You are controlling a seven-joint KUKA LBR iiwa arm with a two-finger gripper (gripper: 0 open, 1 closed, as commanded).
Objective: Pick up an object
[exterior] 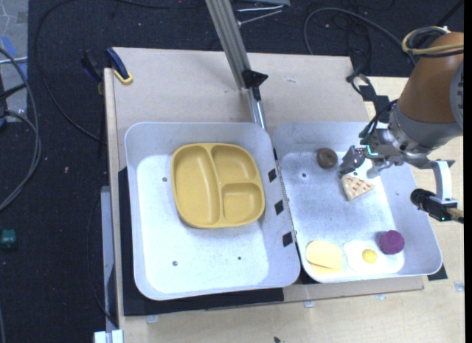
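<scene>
The right white bin (317, 209) holds a small brown ball (327, 158), a tan waffle-patterned wedge (358, 186), a purple ball (391, 242), a fried egg (366, 256) and a pale yellow piece (324, 254). My gripper (359, 160) hangs over the back of this bin, just above the wedge and to the right of the brown ball. Its fingers stand apart with nothing between them.
The left white bin (147, 216) holds a yellow divided tray (218, 185). A slanted metal pole (232, 35) rises behind the two bins. The arm with its orange band (435, 76) comes in from the right. Cables lie on the dark floor behind the bench.
</scene>
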